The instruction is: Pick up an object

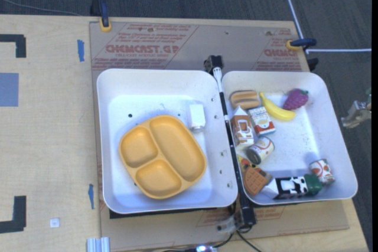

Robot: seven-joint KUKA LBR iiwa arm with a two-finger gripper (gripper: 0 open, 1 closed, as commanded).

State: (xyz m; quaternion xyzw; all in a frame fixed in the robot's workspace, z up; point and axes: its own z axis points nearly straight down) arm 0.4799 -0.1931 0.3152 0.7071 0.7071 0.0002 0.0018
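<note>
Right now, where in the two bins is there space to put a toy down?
Left bin: bare floor along the top, above the yellow plate and left of the small white block. Right bin: a bare patch in the middle right, below the banana and above the can. Its left side, by the cartons, is crowded.
</note>
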